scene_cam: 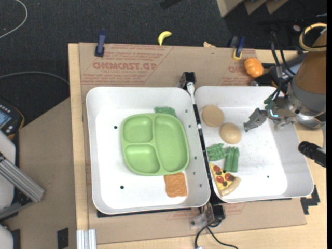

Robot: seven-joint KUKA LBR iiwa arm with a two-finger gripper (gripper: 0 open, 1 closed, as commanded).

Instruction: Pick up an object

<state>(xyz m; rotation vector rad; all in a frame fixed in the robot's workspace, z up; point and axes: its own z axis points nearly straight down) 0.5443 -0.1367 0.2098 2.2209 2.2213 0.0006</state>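
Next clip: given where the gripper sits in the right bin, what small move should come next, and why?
Probably a short move left and down toward the tan bun. The gripper hovers over bare floor of the right bin with nothing between its fingers, and that bun is the nearest object, with some space around it.

the grey arm (311,87) is cut off by the right edge, so only its wrist end shows. a small green thing (165,110) lies partly hidden behind the far rim of the green divided plate (154,142), too little showing to name. a dark object (10,119) at the left edge is cut off. the gripper (258,119) is too small and dark to make out its fingers.
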